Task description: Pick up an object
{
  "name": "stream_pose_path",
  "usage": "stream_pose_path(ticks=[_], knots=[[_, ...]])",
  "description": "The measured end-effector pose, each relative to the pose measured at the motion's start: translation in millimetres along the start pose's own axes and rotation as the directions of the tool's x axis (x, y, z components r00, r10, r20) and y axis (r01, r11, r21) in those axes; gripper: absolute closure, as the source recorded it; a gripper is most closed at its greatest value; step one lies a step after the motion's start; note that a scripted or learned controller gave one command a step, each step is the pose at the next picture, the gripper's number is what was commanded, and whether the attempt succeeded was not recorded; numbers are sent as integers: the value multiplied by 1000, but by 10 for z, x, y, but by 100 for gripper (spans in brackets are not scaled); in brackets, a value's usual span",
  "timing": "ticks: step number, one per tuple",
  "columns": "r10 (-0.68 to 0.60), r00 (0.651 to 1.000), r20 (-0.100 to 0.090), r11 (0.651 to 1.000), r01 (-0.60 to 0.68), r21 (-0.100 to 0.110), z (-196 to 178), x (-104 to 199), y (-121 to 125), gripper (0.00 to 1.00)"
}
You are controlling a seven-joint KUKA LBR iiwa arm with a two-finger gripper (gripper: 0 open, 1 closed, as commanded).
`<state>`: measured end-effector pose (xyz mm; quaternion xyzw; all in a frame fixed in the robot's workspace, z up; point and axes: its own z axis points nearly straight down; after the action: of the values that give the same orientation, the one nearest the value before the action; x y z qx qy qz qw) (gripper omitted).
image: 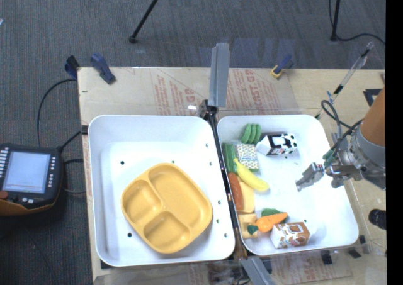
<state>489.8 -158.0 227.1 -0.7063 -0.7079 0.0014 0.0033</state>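
The metal two-finger claw point(313, 177) hovers over the right white bin point(315, 128), near its right wall; how wide it stands I cannot tell, and nothing shows in it. Red mirrored lettering on the bench point(252, 89) is unreadable. The yellow plastic banana point(250, 177) lies left of the claw, apart.

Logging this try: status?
Hand over right bin, nothing seen in it. Banana, carrot, small carton all lying in bin. Yellow tray in left bin.
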Motion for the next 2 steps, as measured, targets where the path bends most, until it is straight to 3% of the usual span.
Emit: stream_pose_path(ticks=[1,2], knots=[[68,998,0,998,-68,8,1210,457,840,0],[-28,1000,9,1000,28,-15,1356,698,723,0]])
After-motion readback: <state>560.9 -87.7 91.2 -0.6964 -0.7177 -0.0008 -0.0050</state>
